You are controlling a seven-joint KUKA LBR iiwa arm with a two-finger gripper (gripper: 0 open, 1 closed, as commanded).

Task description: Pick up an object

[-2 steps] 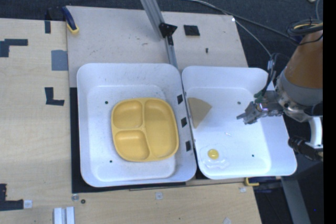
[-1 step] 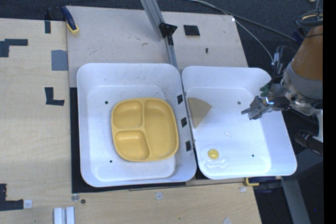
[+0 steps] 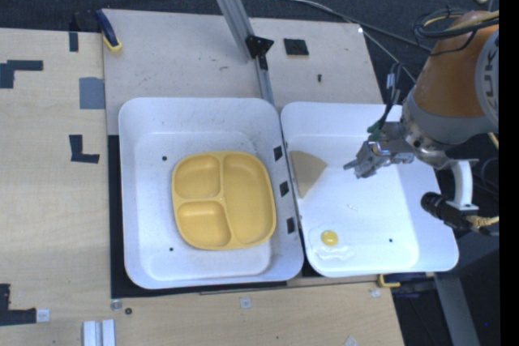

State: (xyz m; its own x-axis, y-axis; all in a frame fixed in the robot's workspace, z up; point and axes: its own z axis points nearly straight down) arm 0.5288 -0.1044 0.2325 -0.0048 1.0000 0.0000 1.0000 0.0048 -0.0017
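Near edge of right bin (image 3: 430,255): fried egg (image 3: 331,242), yolk up, white spread flat on the bin floor near the front wall. Well apart from the gripper.

Left bin (image 3: 138,174): yellow tray (image 3: 223,200) with three compartments, flat, centred.

Mid right bin: tan wedge (image 3: 306,171), lying against the left wall, point toward the divider. Near the gripper but apart from it.

Gripper (image 3: 362,165): hangs over the right bin's middle, to the right of the wedge, pointing left and down. Tips are small, dark and blurred; cannot tell how wide the pincer stands. Nothing visible between the tips, no contact seen with wedge or egg.

Farther right: arm (image 3: 454,85), orange band above grey wrist.
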